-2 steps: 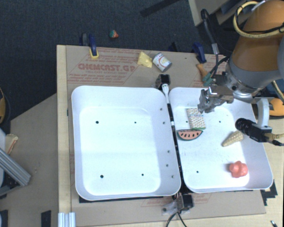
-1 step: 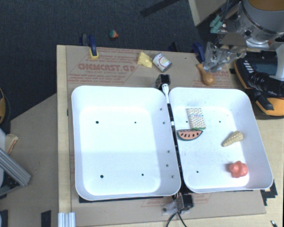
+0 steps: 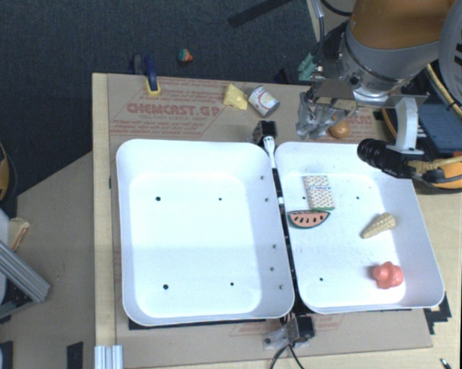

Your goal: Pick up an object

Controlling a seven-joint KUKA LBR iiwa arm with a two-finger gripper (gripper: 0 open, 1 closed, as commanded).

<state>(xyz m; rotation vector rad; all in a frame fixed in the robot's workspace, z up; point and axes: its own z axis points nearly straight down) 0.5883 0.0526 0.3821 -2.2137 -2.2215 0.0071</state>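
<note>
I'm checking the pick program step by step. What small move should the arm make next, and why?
Probably bring the gripper toward the camera and lower it over the right bin. It hangs above the bin's far rim with nothing seen between its fingers, while the card, watermelon slice, corn and pink toy lie apart in that bin. The card is nearest.
</note>
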